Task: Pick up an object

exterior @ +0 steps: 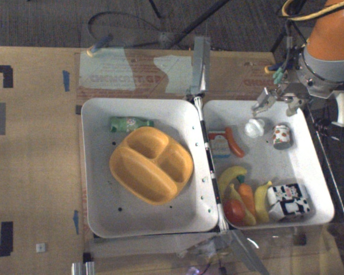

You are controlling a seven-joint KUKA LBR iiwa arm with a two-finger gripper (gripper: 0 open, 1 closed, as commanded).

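Hand (273, 100), fingers parted and holding nothing, hovers above small white cup (254, 128): light, rigid, slippery; pinch across rim.

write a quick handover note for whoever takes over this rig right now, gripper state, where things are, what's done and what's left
Gripper: above the right bin's far edge, holding nothing visible.
Right bin: white cup, spotted can, hot dog, bananas, carrot, tomato, milk carton.
Left bin: orange divided tray, green bottle.
Done: nothing picked.
Left: descend, grasp, lift; the cup is nearest.
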